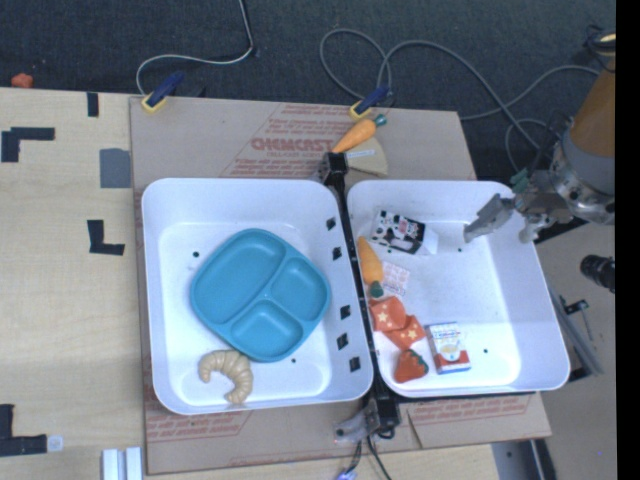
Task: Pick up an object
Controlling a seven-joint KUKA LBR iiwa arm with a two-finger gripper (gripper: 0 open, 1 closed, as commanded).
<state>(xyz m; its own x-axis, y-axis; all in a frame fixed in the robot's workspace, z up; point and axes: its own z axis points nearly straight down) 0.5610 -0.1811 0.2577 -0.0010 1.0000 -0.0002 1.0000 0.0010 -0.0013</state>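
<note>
Gripper (510, 218) over right bin's (520, 298) upper-right rim, fingers spread, nothing between them.
Toy carrot (370, 263), strawberry (410, 366), small carton (449, 347) crowd the bin's left and bottom edges; centre floor open. Left bin (165, 268): blue tray (260, 293), croissant (228, 373).

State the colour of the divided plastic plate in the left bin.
Light blue divided plastic plate, clearest in the camera view.

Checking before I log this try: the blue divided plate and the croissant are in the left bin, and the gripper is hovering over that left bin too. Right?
Not quite. The blue divided plate and the croissant do lie in the left bin, but the camera view shows the gripper over the upper right part of the right bin, not the left one.
</note>
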